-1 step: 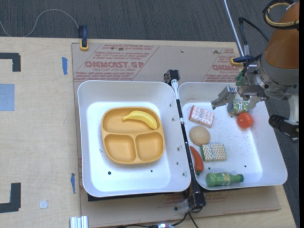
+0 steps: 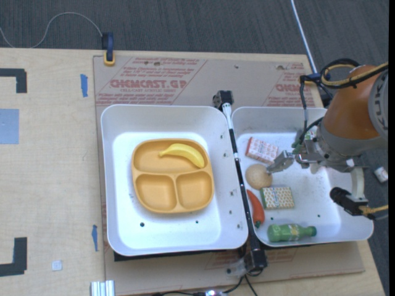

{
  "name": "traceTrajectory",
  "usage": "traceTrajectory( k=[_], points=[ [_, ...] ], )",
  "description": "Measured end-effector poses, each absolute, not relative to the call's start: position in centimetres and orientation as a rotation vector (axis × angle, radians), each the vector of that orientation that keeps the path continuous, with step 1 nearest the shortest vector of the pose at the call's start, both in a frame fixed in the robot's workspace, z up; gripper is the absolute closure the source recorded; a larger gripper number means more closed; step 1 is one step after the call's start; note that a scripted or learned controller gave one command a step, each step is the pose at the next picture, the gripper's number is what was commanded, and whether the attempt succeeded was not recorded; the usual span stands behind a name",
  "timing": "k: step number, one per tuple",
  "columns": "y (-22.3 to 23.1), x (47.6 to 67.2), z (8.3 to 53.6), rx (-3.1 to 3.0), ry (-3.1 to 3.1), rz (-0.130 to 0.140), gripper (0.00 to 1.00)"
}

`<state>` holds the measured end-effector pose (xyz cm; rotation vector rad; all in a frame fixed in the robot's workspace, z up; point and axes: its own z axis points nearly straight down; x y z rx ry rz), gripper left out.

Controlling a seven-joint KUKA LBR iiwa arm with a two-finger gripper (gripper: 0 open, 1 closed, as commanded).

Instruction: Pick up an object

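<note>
Tan round bread roll (image 2: 258,177) sits in your right white bin (image 2: 352,230), beside a red-and-white packet (image 2: 261,149); grey two-finger gripper (image 2: 279,163) hovers just above-right, its grip state unreadable.

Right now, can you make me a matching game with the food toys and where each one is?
Things:
1. banana
2. green bottle
3. egg
4. red pepper

Places:
A. along the near wall of the right bin
B. in the top part of the yellow plate
C. by the left wall of the right bin
D. just below the red and white box

Pairs: 1-B, 2-A, 3-D, 4-C
</note>
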<state>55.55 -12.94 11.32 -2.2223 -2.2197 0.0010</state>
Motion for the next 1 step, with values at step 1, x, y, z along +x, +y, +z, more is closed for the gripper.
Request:
traceTrajectory(
  k=[1],
  points=[
    [-9.16, 51.94, 8.77, -2.227, -2.228, -0.009, 0.00]
  ],
)
